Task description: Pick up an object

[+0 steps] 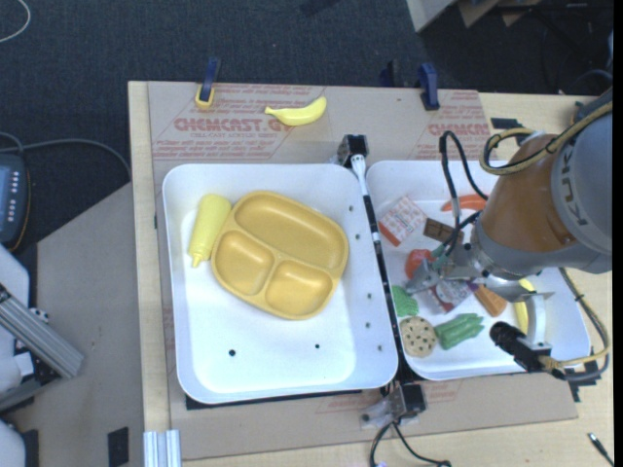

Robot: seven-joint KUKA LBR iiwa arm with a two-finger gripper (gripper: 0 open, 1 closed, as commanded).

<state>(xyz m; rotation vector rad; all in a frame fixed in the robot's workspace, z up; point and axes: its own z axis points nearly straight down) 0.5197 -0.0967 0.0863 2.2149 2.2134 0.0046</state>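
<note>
Objects for picking lie heaped in the right bin (574, 343): a red-and-white packet (400, 217), a brown block (437, 230), a red piece (419, 261), a cookie (419, 336), a green pod-shaped toy (458, 330), a second green piece (404, 303), an orange strip (467, 203) and a yellow item (522, 314) near the arm's wrist.

From the overhead camera, the arm (545, 202) comes in from the right, its orange band over the right bin and its wrist bent down into the pile. The jaws (440, 278) sit low among the red and green pieces at the bin's middle; whether they are spread or pinching anything cannot be told.

The left bin (263, 358) carries a yellow divided tray (280, 253) with a yellow bottle (205, 228) touching its left edge. On the counter (156, 125) behind the bins lies a banana (298, 113).
</note>
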